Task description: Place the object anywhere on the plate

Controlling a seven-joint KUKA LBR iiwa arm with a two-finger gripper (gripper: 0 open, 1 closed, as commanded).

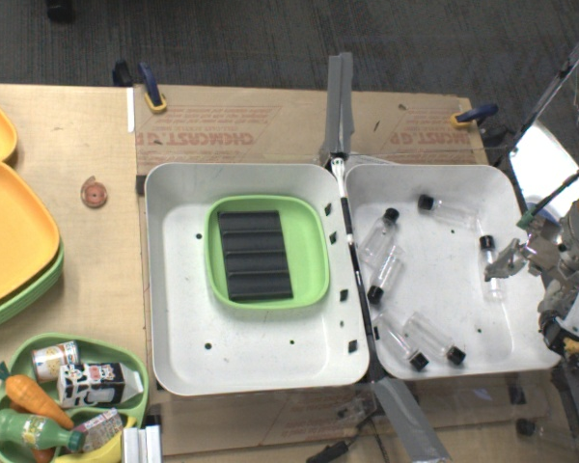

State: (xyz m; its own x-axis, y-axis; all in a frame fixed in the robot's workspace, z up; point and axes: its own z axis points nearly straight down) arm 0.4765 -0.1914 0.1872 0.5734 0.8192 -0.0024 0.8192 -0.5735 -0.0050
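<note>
Far left of bench: stacked yellow plates (14, 234) partly cut by the frame edge, lying on the wooden tabletop (96, 143). Below them, a green bowl (72, 403) holding toy food: a can, a carrot, a green bottle and a few packets. A small pinkish round disc (95, 194) lies alone on the wood, between the yellow plates and the bins.

Left bin (174, 336): white, shallow. Green plate (267, 250), square with rounded corners, sits in its upper middle. On the plate rests a dark ribbed block (257, 255), lying flat, long side running away from the camera, inside the rim.

A grey divider bar (340, 114) runs up from the seam between the bins, over brown cardboard (232, 128) held by clamps at its far edge.

Right bin (444, 258): several clear vials with black caps (386, 244) scattered about, all lying on the bin floor. One pair near the left wall, one by the far wall, two near the front edge, one toward the right side.

My gripper (507, 261) is over the right side of the right bin, near the right wall, just beside the capped vial there. Too small and blurred here: I cannot tell how wide my hand stands, nor whether anything is in it.
</note>
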